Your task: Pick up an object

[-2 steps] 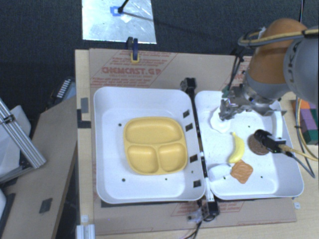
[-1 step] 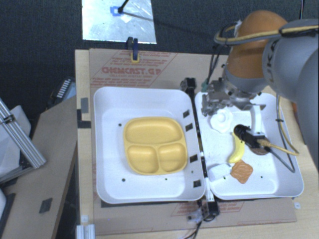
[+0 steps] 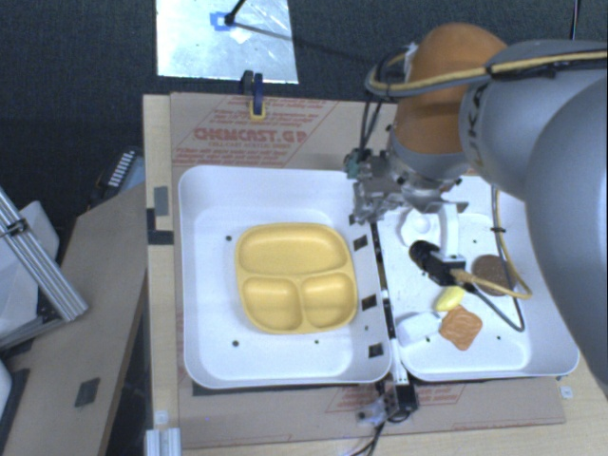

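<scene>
Arm (image 3: 532, 112) hides much of my right bin (image 3: 532, 350); I cannot tell the gripper (image 3: 372, 202) state.
It hangs at that bin's left rim; yellow piece (image 3: 450, 298) and orange square (image 3: 461, 328) lie toward the front; board (image 3: 252, 133) reads "CHEMCAST".

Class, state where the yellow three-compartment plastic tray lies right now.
In the camera view, the yellow three-compartment plastic tray lies near the middle of the left white bin, just left of the seam shared with the right white bin.

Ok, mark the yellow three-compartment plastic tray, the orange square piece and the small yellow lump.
Yellow three-compartment plastic tray (image 3: 285, 251): camera view, floor of its large upper compartment.
Orange square piece (image 3: 461, 328): camera view, its middle.
Small yellow lump (image 3: 450, 298): camera view, its middle.
</scene>
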`<state>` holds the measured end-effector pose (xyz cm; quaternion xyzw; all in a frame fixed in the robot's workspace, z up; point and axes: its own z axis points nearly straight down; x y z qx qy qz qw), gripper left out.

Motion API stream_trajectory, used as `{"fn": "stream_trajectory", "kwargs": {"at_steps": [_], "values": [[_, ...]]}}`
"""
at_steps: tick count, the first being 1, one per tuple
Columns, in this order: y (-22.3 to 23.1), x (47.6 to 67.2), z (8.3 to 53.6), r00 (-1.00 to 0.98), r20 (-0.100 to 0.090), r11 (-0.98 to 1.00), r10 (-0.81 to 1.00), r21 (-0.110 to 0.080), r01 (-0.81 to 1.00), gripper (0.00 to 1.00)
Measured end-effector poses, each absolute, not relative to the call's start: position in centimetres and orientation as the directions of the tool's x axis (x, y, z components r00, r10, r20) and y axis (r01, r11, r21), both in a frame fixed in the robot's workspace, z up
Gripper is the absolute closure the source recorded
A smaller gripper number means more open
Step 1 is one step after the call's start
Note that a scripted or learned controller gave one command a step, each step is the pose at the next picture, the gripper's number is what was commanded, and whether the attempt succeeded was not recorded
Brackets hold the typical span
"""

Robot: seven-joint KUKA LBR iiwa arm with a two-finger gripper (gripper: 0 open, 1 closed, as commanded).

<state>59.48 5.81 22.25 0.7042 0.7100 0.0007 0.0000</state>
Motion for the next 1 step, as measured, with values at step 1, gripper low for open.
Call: {"fn": "stream_trajectory", "kwargs": {"at_steps": [1], "values": [[10.80, 60.40, 23.45, -0.009, 0.002, 0.009, 1.000, 0.004, 1.000, 1.00]]}}
